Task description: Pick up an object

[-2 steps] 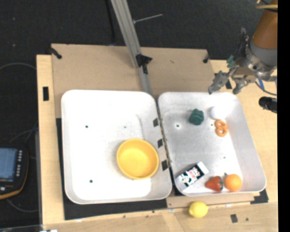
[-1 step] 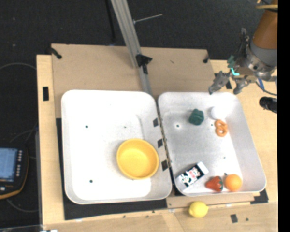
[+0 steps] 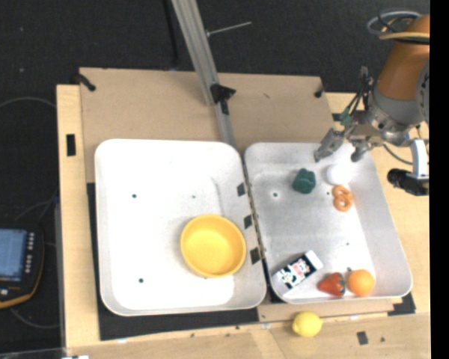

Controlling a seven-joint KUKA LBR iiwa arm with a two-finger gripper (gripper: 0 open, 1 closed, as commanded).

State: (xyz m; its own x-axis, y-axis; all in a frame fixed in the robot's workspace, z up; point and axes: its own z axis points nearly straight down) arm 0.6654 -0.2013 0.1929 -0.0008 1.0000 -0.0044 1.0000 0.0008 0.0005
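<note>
White object (image 3: 338,173) under spread, empty gripper (image 3: 343,149), green block (image 3: 304,181) left, orange pretzel (image 3: 343,198) below.

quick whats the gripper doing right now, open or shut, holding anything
Gripper: open, fingers spread, nothing between them. It hangs over the far right corner of the right bin, just above a white object.

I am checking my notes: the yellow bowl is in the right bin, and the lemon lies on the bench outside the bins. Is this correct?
Not quite. The camera view shows the yellow bowl in the left bin, not the right one. The lemon does lie on the bench, outside the bins.
</note>
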